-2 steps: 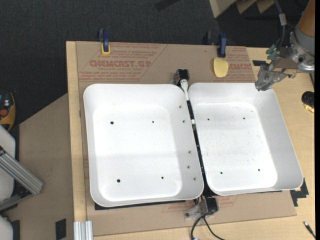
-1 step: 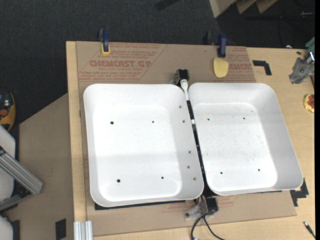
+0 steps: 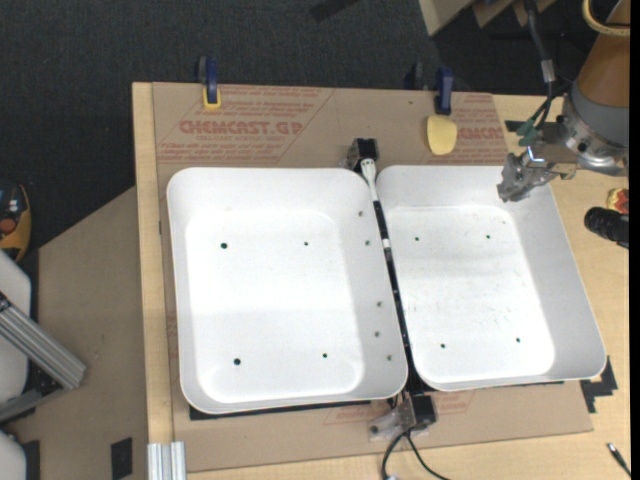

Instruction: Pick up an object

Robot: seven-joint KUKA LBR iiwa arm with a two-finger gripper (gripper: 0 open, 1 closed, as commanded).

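Where arm (image 3: pixel 596 118) overhangs right bin's (image 3: pixel 560 258) far corner, yellow lump (image 3: pixel 441 135) nearby.

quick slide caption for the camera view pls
KUKA arm's gripper poised over the far right corner of the right bin, beside the left bin.

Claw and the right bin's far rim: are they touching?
Cannot tell. In the camera view the claw overlaps the far right corner of the right bin, but the slanted look down shows neither contact nor a gap.

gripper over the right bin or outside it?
Over it: the grey two-finger gripper hangs above the far right corner of the shallow white right bin.
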